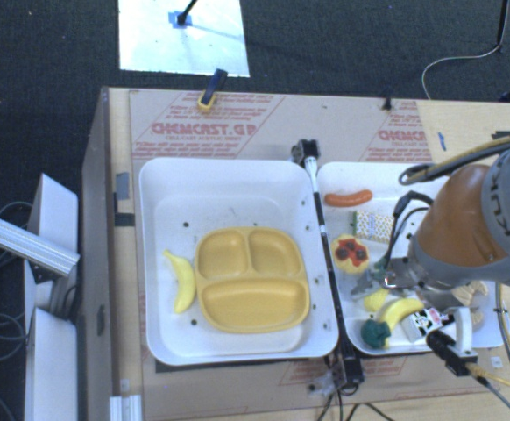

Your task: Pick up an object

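The left bin holds two things. A banana lies along its left side, curved, on the bin floor just beside a yellow tray with three compartments, two small ones on the far side and one long one on the near side. The tray sits in the middle of the bin, and its left edge is close to the banana, perhaps touching it.

A divider runs between the two bins, from a dark fitting at the far end towards the near edge.

The right bin is crowded. At its far end lies a sausage, lengthways left to right. Nearer than that is a speckled block, and just left and near of the block sits a round yellow toy with red and dark marks on top. Near the bin's near edge a second, small banana lies beside a green toy, the two touching or nearly so.

The gripper hangs low over the right bin, between the round toy and the small banana. I cannot tell how far its fingers are apart, nor whether they have hold of anything. The arm rises behind it to the right, covering the bin's right half.
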You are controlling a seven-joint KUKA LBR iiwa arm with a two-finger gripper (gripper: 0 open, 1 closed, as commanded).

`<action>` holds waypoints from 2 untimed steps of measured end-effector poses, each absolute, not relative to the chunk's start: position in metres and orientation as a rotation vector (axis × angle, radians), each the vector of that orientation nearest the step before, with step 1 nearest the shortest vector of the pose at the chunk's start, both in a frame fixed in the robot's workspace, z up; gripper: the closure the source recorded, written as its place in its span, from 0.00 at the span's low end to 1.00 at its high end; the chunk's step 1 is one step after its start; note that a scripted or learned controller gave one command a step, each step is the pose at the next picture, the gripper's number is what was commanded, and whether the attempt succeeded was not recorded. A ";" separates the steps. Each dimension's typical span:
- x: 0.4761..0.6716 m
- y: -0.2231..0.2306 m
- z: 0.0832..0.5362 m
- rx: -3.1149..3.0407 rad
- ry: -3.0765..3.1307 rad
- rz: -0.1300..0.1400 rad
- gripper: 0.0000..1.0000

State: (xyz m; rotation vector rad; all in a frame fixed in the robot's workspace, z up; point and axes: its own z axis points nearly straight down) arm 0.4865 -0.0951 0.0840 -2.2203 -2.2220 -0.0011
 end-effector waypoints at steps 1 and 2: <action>0.488 -0.095 0.095 -2.220 -2.224 -0.006 1.00; 0.546 -0.026 0.185 -2.218 -2.227 -0.004 1.00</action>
